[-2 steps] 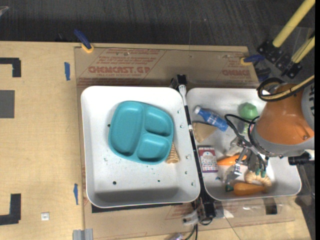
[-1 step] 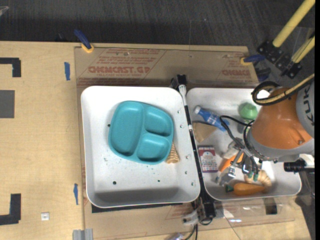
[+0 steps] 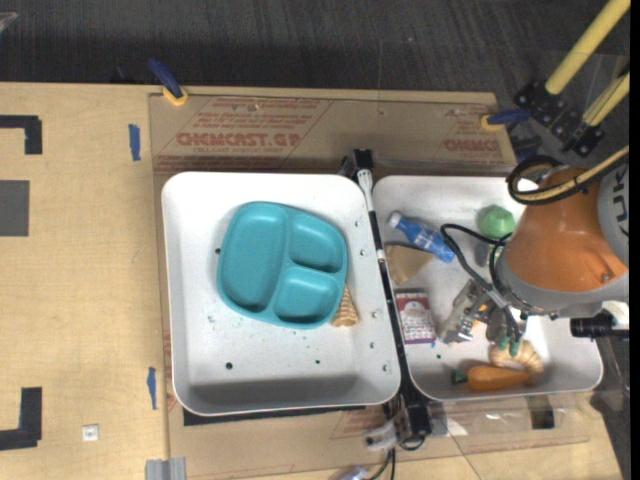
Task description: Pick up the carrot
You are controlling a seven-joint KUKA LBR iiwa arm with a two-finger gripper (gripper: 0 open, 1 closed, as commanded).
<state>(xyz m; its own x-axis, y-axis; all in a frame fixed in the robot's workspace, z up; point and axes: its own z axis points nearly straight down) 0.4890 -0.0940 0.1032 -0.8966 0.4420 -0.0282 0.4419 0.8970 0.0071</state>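
Note:
The carrot [image 3: 497, 376] is orange and lies flat near the front wall of the right bin [image 3: 585, 368]. My gripper [image 3: 487, 324] hangs just above and behind it, low over the bin's middle, under the orange wrist band. The carrot rests on the bin floor, apart from the gripper. Cables and the wrist hide part of the gripper.
The right bin also holds a blue bottle [image 3: 420, 236], a green ball [image 3: 496, 220], a red-and-white packet [image 3: 413, 316] and a tan piece [image 3: 530, 360] beside the carrot. In the left bin [image 3: 190, 298] sit a teal divided plate [image 3: 283, 264] and a waffle cone [image 3: 345, 310].

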